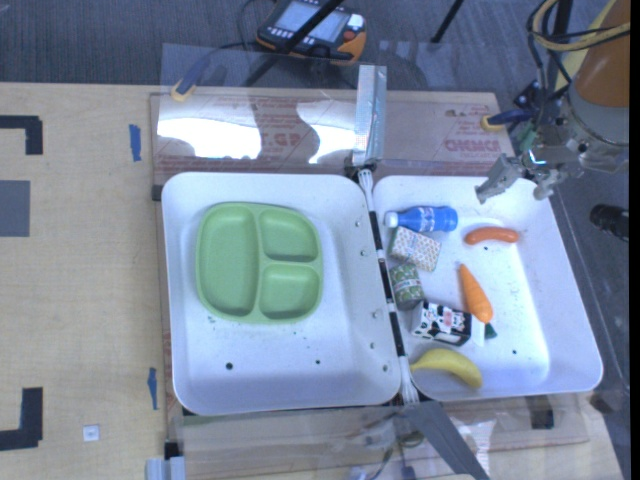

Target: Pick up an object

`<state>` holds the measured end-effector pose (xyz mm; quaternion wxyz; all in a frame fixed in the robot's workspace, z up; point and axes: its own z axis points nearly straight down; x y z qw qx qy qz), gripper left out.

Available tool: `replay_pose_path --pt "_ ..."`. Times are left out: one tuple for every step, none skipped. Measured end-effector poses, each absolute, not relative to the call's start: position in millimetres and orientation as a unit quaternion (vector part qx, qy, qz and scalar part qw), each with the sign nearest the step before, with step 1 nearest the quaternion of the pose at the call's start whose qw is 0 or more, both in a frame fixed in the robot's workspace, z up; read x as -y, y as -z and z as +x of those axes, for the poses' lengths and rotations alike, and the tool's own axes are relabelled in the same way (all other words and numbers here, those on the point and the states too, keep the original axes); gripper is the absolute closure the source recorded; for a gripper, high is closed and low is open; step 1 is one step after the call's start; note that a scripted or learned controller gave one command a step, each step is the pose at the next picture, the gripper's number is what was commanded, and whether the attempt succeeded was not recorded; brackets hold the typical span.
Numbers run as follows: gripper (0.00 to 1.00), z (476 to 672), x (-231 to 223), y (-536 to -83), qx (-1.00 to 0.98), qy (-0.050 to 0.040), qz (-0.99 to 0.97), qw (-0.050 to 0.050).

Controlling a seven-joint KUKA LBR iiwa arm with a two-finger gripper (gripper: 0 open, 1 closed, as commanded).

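Note:
My gripper (520, 182) hangs over the far right corner of the right bin (560, 353), its fingers spread apart and nothing between them. Just below it in the bin lie a small red sausage (493, 235) and a blue bottle (422, 219) on its side. Further toward the front are an orange carrot (475, 293), a checkered packet (415, 250), a green can (405, 283), a black-and-white patterned box (443, 322) and a yellow banana (447, 366). The gripper touches none of them.
The left bin (190, 368) holds a green divided plate (260, 261). A metal post (370, 113) stands behind the wall between the bins. Cables and the arm's body (600, 78) crowd the upper right.

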<state>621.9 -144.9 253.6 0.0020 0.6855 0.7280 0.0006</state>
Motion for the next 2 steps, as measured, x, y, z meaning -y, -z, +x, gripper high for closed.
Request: replay_pose_path --pt "0.0 561.8 160.0 -140.6 -0.82 -0.0005 0.573 0.001" --pt "0.0 527.5 147.3 -109.3 -0.887 -0.003 0.462 0.009"
